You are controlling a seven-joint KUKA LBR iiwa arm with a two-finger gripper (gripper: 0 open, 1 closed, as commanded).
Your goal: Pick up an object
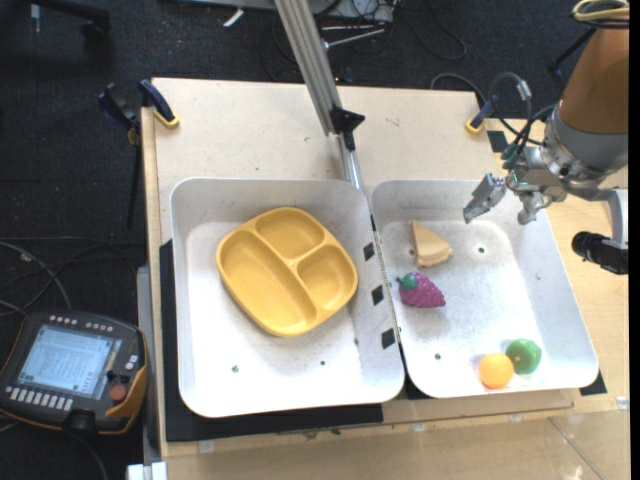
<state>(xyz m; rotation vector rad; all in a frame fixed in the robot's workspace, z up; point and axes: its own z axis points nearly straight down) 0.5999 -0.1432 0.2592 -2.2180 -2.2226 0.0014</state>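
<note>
The claw [507, 202] hangs over the far edge of the right bin [560, 298], and its two fingers are spread apart with nothing between them. It looks like the reaching step: the claw is up near the bin but has not gone down to grab anything. The closest thing to it is the tan wedge [431, 244], which lies on the bin floor, a little to the left of the claw and nearer the camera. Just past that sits the purple berry toy [422, 290]. Far off, in the near corner of the same bin, the orange ball [495, 370] and the green ball [522, 354] touch each other. The left bin [200, 268] holds a yellow tray [288, 270]. Next, I think, the claw must move over one toy, go down, and squeeze.
</note>
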